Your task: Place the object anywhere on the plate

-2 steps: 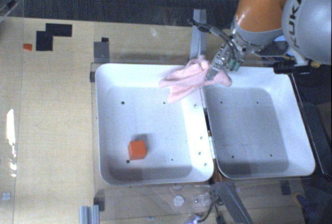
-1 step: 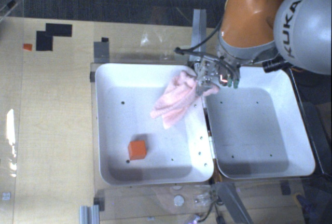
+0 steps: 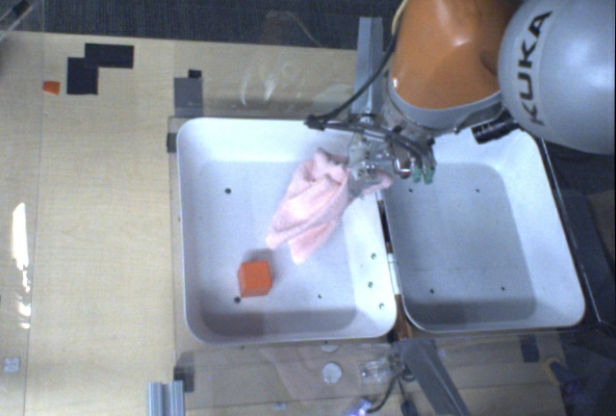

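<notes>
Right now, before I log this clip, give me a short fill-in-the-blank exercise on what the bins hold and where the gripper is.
1. The pink cloth lies in the ____ bin of the camera view.
2. The small block near that bin's front is ____ in colour.
3. The gripper is at the cloth's upper ____ end.
4. The band above the wrist is ____.

Missing words: left; orange; right; orange

One fixed camera looks down on me from above the bench (image 3: 87, 212) at a slant, far enough back to take in both white bins: the left bin (image 3: 207, 241) and the right bin (image 3: 481, 250). I reach in from its right side, so my orange-banded wrist (image 3: 448, 39) sits close under the lens, above my jaws.
</notes>
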